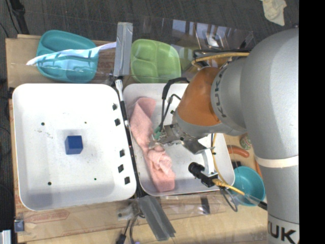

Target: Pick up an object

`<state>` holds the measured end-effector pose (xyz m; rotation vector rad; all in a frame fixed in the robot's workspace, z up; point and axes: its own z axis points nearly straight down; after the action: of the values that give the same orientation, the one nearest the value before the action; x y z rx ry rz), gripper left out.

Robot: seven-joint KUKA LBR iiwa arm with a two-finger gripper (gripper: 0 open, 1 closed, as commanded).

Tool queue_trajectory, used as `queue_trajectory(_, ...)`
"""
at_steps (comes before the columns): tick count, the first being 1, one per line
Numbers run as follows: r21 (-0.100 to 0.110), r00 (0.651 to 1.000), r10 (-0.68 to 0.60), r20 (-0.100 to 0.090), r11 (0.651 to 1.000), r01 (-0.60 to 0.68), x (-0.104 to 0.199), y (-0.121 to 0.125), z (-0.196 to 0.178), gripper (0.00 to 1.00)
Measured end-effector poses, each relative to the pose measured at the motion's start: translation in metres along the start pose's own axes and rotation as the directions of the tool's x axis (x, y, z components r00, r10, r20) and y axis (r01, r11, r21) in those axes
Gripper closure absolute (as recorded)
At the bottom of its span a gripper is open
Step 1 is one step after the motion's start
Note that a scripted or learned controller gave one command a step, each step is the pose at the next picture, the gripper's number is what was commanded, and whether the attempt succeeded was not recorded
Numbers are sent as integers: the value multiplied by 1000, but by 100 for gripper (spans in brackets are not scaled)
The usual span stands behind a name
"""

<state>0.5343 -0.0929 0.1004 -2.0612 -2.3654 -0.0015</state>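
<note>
Pink cloth (150, 144) lay crumpled along the left side of the right bin (179, 189), directly beneath and touching the gripper (161, 139) — whether it was clenched or released could not be told, the arm (244, 95) covering much of it. Left of the gripper, beyond the bins' shared edge, a blue cube (74, 144) sat in the left bin (30, 116). Farther off — past the bins — a green container (155, 60) and a teal container (66, 55) rested on the bench (76, 215).
</note>
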Motion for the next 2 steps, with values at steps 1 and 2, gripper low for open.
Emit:
queue_trajectory(1,3,996,-90,3,996,90,15,55,-146,100)
queue_trajectory(2,4,918,-398,2,918,398,-23,105,-80,100)
